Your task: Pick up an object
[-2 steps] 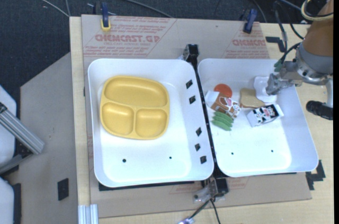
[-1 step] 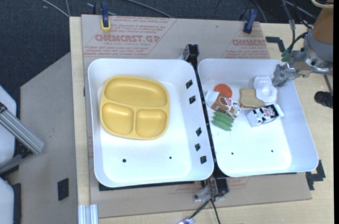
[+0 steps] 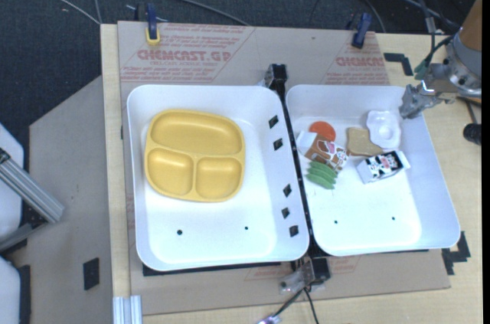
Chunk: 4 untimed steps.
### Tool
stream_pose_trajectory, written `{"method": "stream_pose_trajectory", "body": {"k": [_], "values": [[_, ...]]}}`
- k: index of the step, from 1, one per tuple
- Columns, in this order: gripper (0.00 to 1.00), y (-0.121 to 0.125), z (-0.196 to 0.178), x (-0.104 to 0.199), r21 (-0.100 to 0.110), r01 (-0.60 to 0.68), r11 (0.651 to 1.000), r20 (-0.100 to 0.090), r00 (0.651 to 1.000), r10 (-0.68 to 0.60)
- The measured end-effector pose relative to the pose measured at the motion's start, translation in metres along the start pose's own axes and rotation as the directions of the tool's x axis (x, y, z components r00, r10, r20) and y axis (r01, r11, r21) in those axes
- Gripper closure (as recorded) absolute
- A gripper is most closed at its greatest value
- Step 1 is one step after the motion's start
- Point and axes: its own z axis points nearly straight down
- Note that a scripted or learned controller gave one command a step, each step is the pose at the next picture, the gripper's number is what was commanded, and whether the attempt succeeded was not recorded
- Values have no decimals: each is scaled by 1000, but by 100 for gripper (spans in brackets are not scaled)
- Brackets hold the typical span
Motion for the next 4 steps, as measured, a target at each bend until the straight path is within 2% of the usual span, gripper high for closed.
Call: {"method": "stream_pose_trajectory", "body": {"k": [1, 2, 4], "values": [[100, -4, -4, 45, 6, 3, 1000, -4, 1000, -3], [100, 6, 1, 104, 6, 5, 1000, -4, 1000, -5], [100, 1, 12, 209, 8, 4, 1000, -3, 1000, -4]]}}
